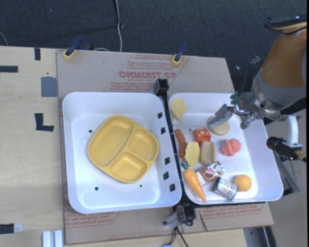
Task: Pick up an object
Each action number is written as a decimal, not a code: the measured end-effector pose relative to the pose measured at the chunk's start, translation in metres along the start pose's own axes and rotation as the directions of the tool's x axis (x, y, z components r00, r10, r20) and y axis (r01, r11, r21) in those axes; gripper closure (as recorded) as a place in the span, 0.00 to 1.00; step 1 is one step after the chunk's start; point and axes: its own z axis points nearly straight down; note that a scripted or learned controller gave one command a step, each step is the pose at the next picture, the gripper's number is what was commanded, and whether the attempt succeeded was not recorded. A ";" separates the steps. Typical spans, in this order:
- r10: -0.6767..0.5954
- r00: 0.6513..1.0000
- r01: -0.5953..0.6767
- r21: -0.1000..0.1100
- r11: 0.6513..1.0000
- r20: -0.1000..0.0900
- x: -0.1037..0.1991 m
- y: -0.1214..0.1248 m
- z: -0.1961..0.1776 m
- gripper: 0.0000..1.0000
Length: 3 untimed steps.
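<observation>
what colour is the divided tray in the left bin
Yellow; the divided tray shows clearly in the camera view.

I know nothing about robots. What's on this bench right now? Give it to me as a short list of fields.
arm: grey with an orange band, reaching in from the right
gripper: low over the right bin, above a pale round item
left bin: holds a yellow divided plate
right bin: toy foods, among them a carrot, a sausage, a tomato, an orange, a pink piece and a small can
held: nothing visibly between the fingers
</observation>
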 end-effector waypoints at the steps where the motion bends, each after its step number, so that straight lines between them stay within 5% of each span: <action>1: -0.001 1.000 0.001 0.009 1.000 -0.002 0.011 0.023 0.112 0.00; 2: 0.000 1.000 0.000 -0.001 1.000 0.001 0.021 0.025 0.174 0.00; 3: 0.001 1.000 -0.001 -0.004 1.000 0.001 0.020 0.026 0.160 1.00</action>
